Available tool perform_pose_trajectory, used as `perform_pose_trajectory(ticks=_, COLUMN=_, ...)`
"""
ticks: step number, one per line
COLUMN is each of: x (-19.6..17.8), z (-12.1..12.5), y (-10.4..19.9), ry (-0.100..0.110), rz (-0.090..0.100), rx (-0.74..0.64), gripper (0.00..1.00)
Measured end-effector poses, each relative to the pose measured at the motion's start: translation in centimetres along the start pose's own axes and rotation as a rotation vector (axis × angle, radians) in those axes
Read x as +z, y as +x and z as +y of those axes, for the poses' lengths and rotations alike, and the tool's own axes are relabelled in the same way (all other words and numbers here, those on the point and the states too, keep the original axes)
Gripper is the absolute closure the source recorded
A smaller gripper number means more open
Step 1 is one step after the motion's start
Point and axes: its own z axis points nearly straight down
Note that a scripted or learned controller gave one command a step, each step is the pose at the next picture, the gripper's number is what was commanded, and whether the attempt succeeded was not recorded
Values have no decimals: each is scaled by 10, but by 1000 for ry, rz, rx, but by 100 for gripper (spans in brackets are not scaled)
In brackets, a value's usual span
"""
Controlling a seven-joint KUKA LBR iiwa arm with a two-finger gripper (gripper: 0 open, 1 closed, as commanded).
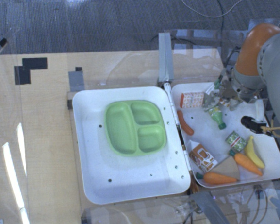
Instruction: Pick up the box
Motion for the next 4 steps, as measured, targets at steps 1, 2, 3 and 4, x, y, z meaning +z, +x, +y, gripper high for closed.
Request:
perform_pose_trajectory(ticks=1, x=-11, z=0, y=0, ry=3, rz=-1, rx=-7, gripper=100)
perform_pose_trajectory(ticks=2, x=-140, z=14, y=26, ry=-13, rz=1, rx=126, gripper=100)
perform_pose_trajectory(ticks=3, x=-11, z=2, y=3, ry=-6, rz=2, rx=353, gripper=100)
perform_pose_trajectory(ticks=4, x=-4, z=7, y=82, ry=5, rz=2, rx=617, gripper=100)
